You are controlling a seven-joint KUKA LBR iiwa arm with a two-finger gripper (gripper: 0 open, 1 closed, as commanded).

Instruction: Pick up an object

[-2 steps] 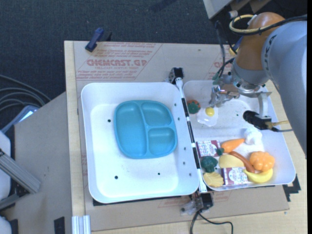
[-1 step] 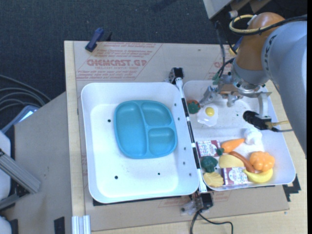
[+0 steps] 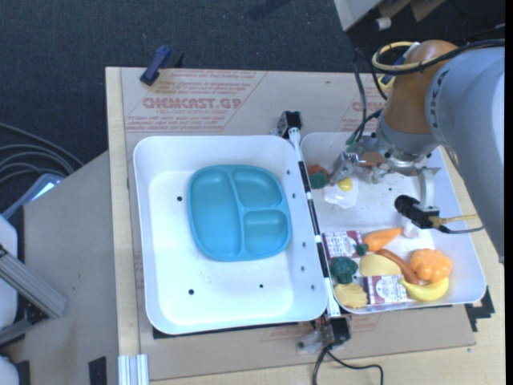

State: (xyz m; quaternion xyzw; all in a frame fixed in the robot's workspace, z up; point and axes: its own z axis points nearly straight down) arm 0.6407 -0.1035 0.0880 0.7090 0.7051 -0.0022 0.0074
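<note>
Gripper (image 3: 350,160) low in right bin (image 3: 473,255); aperture not discernible. Fried-egg toy (image 3: 345,186) just below it, touching or nearly; carrot (image 3: 381,237) further off.

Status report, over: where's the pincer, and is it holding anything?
Pincer low over right bin, far end. Nothing seen held. Yellow-white piece just beside it. Food toys piled at near end, banana included.

The grey arm (image 3: 473,111) entered from the right, its orange band (image 3: 409,95) sitting above the wrist. The wrist pointed down and toward the left, with the gripper (image 3: 346,167) held low; its finger state could not be determined
</note>
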